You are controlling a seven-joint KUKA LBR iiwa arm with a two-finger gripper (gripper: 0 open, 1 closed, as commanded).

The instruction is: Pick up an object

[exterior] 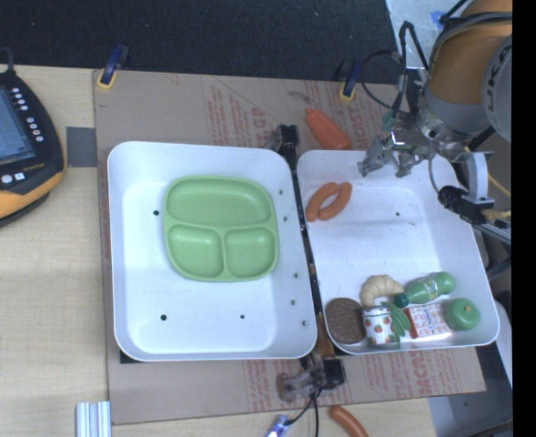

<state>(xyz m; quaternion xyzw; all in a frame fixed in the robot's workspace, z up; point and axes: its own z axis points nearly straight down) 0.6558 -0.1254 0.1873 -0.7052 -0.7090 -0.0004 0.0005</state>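
Your gripper [388,156] hangs over the far edge of the right bin [404,244], with the fingers spread apart and nothing between them. The nearest thing to pick is the orange sausage [328,200], curled into a ring, lying alone on the bin floor near the left wall, below and to the left of the gripper. Go for that one: it has bare floor around it, whereas the other pieces, a croissant [380,288], a green bottle [428,288], a green apple [464,313], a brown cookie [344,319], a small can [377,326] and a carton [426,320], crowd together in the near corner, touching one another. Bring the open fingers straight above the sausage, turn them so they straddle the ring across its narrower width, and come down until the tips are close to the floor before closing. Keep clear of the bin wall on the left side, since a finger catching it would likely spoil the grasp. The left bin [140,244] holds a green divided plate [220,228]; leave it alone.
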